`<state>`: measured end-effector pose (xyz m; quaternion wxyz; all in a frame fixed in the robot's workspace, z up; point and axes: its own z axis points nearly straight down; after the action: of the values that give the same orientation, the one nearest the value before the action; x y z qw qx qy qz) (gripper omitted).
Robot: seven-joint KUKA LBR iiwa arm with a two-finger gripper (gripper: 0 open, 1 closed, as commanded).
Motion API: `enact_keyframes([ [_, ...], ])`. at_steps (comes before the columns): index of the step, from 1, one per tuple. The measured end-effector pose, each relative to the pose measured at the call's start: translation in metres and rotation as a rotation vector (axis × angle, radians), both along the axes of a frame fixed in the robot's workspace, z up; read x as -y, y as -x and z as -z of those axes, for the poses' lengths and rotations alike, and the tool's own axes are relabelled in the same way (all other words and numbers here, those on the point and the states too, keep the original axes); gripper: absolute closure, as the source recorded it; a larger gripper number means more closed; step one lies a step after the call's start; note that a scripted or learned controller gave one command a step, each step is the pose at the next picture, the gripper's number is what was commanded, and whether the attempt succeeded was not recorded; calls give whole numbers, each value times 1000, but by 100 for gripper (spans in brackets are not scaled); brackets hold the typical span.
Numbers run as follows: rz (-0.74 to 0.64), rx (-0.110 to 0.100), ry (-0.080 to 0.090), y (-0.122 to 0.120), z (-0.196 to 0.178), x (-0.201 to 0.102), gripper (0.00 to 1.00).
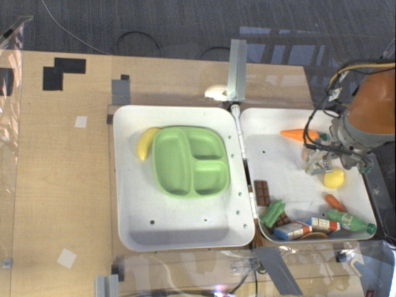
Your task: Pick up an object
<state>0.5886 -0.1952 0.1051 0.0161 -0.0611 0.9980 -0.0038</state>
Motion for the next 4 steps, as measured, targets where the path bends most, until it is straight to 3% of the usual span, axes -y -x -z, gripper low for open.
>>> enact_keyframes([
  [1, 0, -1, 0, 0, 1, 0, 0],
  [2, 2, -17, -2, 58, 15, 11, 0],
  [3, -88, -12, -3, 70, 14, -76, 0],
  [4, -184, -14, 4, 51, 14, -14, 0],
])
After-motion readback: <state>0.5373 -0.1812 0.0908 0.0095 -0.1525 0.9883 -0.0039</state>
